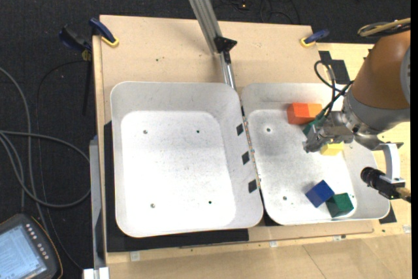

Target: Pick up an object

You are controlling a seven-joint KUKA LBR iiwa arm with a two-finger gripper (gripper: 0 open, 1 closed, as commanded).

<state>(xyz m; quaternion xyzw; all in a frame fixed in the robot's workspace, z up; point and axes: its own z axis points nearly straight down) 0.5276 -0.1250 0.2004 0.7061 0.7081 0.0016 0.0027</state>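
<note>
Camera view is showing the metal two-finger gripper (318, 139) hanging over the speckled white right bin (274, 206), beside a matte orange block (303, 112) and touching a small yellow block (332, 149). Whether it is gripping anything, I cannot tell. A blue cube (319, 193) and a green cube (340, 204) are sitting together near the front rim.

We see a bulky arm (385, 91) with an orange band above a grey wrist. Black cables (330, 85) loop along it toward a grey metal gripper (316, 139)

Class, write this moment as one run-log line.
gripper: low in right bin | nearest: orange block, yellow block | grasp: unconfirmed
</note>
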